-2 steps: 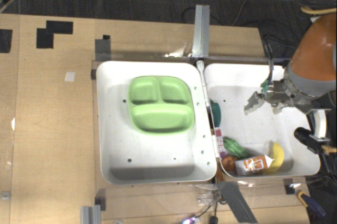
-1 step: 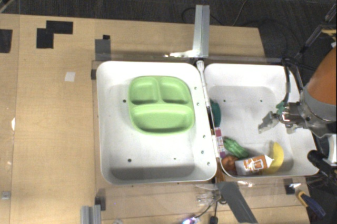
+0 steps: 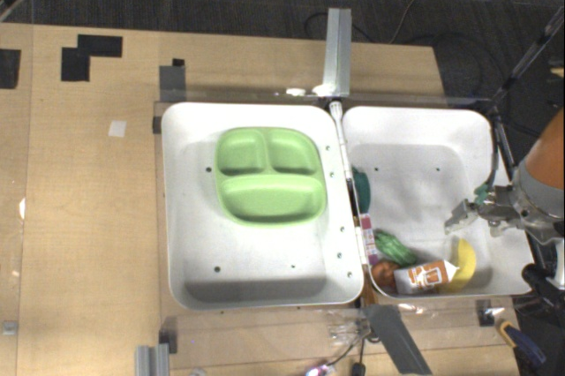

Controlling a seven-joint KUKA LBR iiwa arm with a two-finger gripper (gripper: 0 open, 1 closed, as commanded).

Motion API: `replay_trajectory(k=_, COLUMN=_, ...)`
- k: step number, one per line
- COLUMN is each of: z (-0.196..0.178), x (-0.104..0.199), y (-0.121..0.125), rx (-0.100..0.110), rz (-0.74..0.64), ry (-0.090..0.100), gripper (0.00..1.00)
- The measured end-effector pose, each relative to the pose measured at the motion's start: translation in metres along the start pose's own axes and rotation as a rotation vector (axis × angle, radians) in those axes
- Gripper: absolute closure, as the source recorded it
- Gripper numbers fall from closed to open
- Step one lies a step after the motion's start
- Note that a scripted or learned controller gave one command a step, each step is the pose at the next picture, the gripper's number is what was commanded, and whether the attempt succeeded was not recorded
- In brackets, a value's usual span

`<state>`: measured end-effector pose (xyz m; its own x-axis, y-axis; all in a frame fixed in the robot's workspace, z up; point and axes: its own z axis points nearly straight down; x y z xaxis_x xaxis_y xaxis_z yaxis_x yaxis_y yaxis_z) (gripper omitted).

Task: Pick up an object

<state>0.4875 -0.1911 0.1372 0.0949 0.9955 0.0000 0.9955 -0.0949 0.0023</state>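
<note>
The banana [image 3: 463,262] lies just below the pincer [image 3: 465,215], with a carton [image 3: 424,276] and green toy [image 3: 395,247] beyond, so nothing looks picked yet, and whether the pincer is apart or together I cannot tell.

One fixed camera looks down at a slant from above on the bench [image 3: 79,215] and both white bins [image 3: 190,277].
</note>
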Motion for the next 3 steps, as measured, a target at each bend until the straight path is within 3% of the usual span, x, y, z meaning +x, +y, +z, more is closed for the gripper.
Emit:
replay_trajectory(k=1, z=0.02, x=-0.011, y=0.002, rx=-0.002, rz=-0.137, ry=0.0, gripper=0.0)
replay_trajectory(k=2, z=0.044, x=0.014, y=0.0, rx=-0.007, rz=-0.028, ry=-0.001, gripper=0.0)
replay_trajectory(k=3, z=0.012, x=0.058, y=-0.005, rx=-0.001, rz=0.098, ry=0.0, gripper=0.0)
